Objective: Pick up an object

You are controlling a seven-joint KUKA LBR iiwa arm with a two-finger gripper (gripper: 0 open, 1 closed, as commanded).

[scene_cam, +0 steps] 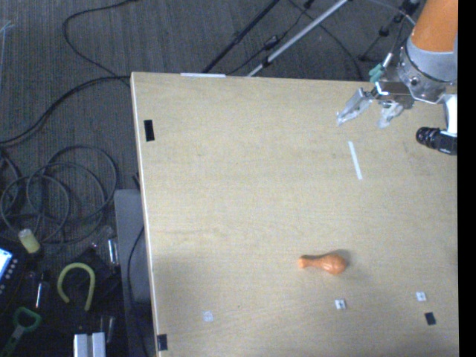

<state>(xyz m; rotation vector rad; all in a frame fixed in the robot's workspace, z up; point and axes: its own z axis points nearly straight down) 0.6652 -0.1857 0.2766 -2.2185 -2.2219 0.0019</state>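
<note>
A small orange gourd-shaped object (325, 262) lies on its side on the pale wooden benchtop (245, 199), toward the lower right, its thin neck pointing left. My gripper (367, 116) hangs at the upper right below the grey wrist and orange band (437, 13). Its two fingers are spread open with nothing between them. It is well away from the orange object, which lies nearer the front edge.
A short white strip (355, 161) lies just below the gripper. Small square markers (340, 303) dot the front right, and a black tape patch (149, 130) sits near the left edge. Cables and tools (67, 199) cover the floor to the left; tripod legs (312, 21) stand behind.
</note>
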